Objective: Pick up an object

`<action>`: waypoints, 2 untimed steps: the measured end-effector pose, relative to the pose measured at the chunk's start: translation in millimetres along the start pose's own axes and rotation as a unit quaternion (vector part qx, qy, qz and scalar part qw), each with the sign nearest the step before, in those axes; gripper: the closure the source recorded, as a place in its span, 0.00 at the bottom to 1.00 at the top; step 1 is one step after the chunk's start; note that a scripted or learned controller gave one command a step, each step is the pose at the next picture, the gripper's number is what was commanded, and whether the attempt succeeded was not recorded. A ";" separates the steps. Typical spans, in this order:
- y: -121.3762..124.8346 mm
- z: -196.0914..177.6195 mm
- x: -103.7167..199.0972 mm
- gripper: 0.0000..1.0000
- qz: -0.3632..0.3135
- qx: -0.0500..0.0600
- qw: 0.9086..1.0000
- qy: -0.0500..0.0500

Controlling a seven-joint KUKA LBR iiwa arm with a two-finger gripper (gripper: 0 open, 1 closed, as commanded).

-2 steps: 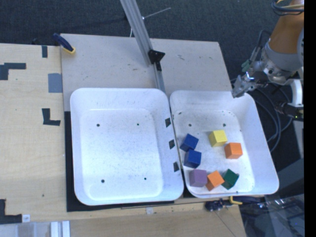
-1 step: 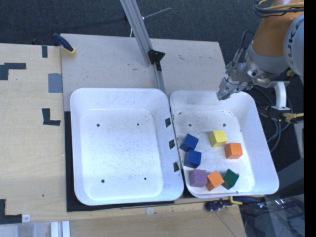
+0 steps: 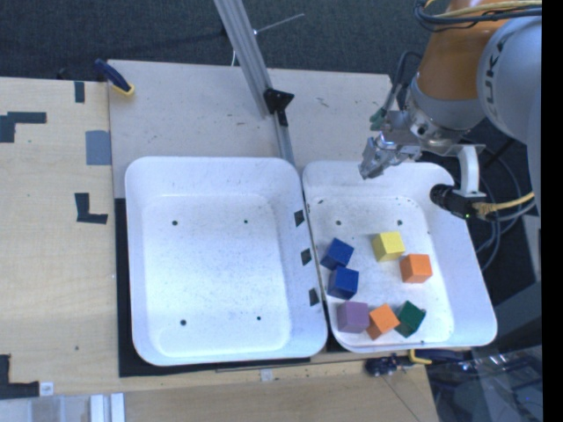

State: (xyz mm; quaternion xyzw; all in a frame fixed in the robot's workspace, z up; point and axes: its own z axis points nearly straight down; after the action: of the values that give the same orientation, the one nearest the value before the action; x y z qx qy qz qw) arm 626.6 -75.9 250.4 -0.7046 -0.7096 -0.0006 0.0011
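1. The arm point(image 3: 479, 55) came in from the right, up over the far edge of the right bin point(image 3: 466, 315).
2. The left bin point(image 3: 211, 341) sat right beside it.
3. The gripper point(image 3: 376, 161) hung above that far rim with nothing between its fingers; couldn't tell how they stood.
4. The blocks lay well below it: two blue point(image 3: 337, 253) point(image 3: 344, 281), yellow point(image 3: 387, 245), two orange point(image 3: 415, 267) point(image 3: 382, 320), purple point(image 3: 354, 316), green point(image 3: 410, 317).

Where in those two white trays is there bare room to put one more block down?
The left bin offers bare floor from wall to wall. In the right bin, the far strip under the gripper, above the yellow block, is free. Its near half is crowded with blocks, around the purple block.
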 end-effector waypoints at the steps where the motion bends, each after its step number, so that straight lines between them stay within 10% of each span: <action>1: -6.8 12.5 60.3 1.00 0.000 0.001 1.000 0.000; 2: -1.7 11.3 114.1 1.00 0.000 0.000 1.000 0.000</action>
State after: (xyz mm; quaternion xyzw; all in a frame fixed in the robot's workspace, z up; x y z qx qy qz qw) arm 624.1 38.2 239.4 -0.7046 -0.7096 -0.0002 0.0011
